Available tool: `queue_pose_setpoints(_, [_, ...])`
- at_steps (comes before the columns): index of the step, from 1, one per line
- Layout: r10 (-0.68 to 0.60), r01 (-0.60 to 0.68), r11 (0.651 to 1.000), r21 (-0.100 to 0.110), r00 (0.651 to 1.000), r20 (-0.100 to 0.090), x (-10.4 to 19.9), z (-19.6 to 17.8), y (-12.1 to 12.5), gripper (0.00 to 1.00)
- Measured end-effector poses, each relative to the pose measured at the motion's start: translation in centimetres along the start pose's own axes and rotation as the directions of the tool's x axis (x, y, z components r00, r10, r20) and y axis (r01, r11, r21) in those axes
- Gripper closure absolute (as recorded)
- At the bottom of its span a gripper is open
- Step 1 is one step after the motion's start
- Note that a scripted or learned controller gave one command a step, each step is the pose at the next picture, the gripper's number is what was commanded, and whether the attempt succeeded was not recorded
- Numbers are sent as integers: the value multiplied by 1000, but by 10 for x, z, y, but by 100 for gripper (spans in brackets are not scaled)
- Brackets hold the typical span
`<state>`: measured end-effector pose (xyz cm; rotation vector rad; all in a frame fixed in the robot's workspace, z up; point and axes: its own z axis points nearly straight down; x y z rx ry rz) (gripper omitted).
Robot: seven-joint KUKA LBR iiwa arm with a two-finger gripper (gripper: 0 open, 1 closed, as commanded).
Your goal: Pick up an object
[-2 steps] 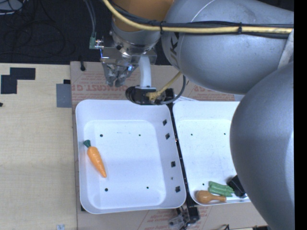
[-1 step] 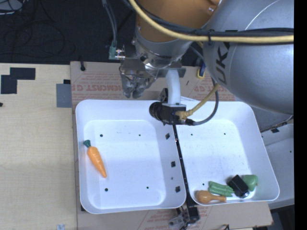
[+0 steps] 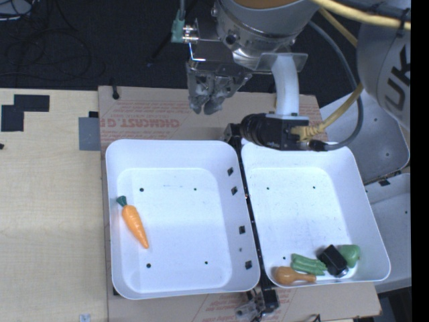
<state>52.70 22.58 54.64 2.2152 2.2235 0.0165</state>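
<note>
and here we go: the grey two-finger gripper (image 3: 206, 106) hangs high at the far side of the scene, over the brown cardboard sheet with red print (image 3: 147, 116), just beyond the far rim of the left shallow white bin (image 3: 181, 227). it sits well apart from every loose piece on show. is the claw spread or pressed together? from this slant i cannot tell.

down in the left bin, one candidate lies alone: an orange toy carrot with a green leafy top (image 3: 134, 225), flat on the floor and near the left wall. its green end points to the far left and its tip to the near right.

over to the right shallow white bin (image 3: 301, 200), and it's a crowd in the near right corner. a green bean-like pod (image 3: 308, 264) lies flat, and a small black block (image 3: 333, 260) is pressed against its right end. behind the block, tucked against the corner wall, is a rounded green piece (image 3: 350, 252). nearest the front wall, just left of the pod and touching it, is a tan-orange gourd-shaped piece (image 3: 292, 276).

both bins rest side by side on the cardboard, which lies on the pale wooden bench (image 3: 47, 200).
</note>
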Motion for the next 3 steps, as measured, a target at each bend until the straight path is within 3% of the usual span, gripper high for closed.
queue_pose_setpoints(1, [7,-7,1000,23,1000,12,-23,105,38,100])
queue_pose_setpoints(2, [1,-1,1000,4,1000,3,-1,8,34,100])
queue_pose_setpoints(3, [9,-9,1000,27,1000,14,-46,169,83,100])
